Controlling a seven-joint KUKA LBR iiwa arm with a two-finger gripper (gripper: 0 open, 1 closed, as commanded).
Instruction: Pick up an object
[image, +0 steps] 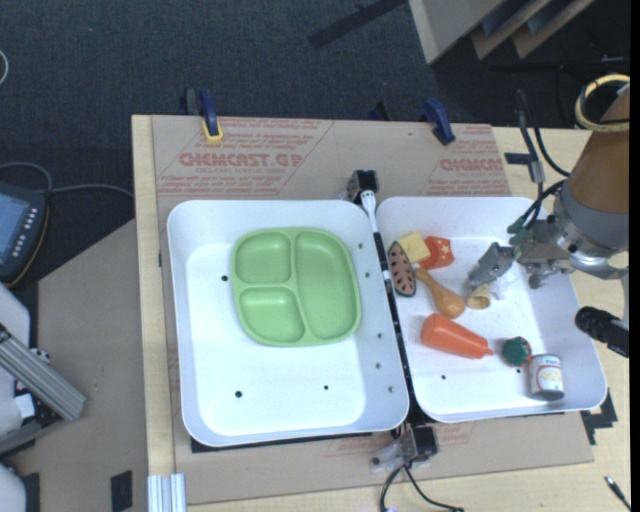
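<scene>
gripper low in right bin, poised over the wooden spoon's bowl end, likely its target; open or closed, cannot tell.

Two shallow white plastic bins stand side by side on the bench. In the left white bin lies a green plastic plate with three compartments, near the far middle. The right white bin holds the other things. A slice of toy watermelon lies close to the left wall, with a yellow block and an orange-red piece just to its right. A tan wooden spoon lies in front of these, and an orange toy carrot nearer the front. Right of the carrot is a small dark green object, maybe a lid, and beside it a small white can in the front right corner
</scene>
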